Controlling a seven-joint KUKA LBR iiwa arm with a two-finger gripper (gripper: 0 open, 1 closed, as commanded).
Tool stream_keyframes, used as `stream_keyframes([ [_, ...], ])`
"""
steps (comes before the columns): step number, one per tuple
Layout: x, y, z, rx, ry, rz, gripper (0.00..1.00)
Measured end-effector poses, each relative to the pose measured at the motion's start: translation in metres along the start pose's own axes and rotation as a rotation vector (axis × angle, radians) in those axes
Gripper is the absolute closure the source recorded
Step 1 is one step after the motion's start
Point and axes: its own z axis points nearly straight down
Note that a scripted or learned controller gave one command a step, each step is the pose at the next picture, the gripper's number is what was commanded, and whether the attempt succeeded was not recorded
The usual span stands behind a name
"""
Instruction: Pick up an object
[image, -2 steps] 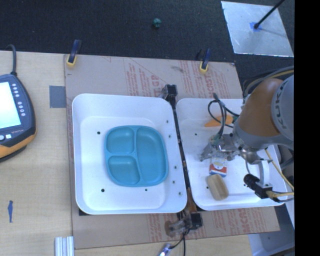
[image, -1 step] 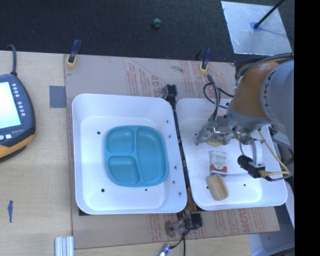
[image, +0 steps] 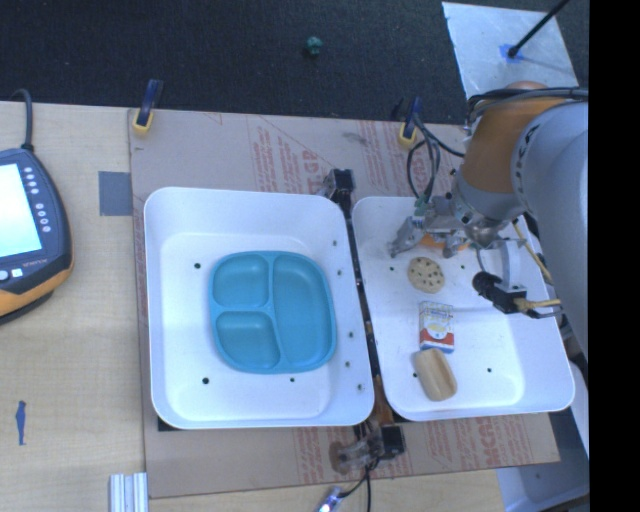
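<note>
Left bin: holds blue divided plate, set apart from the pick items | Right bin: cookie, small packet, tan block lined up, loose, likely for easy reach | Arm: reaches in from right, wrist bent down over far end | Gripper: low, just beyond cookie; finger opening cannot be told, nothing seen held.

Arm cut off at right edge.
</note>
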Motion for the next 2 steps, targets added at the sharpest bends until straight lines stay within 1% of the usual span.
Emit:
stream_keyframes([
  [1,-0.0002,0.0002,-0.0106,0.001,0.0,-0.004,1.0],
  [2,-0.0002,0.0001,-0.0104,0.002,0.0,-0.005,0.0],
])
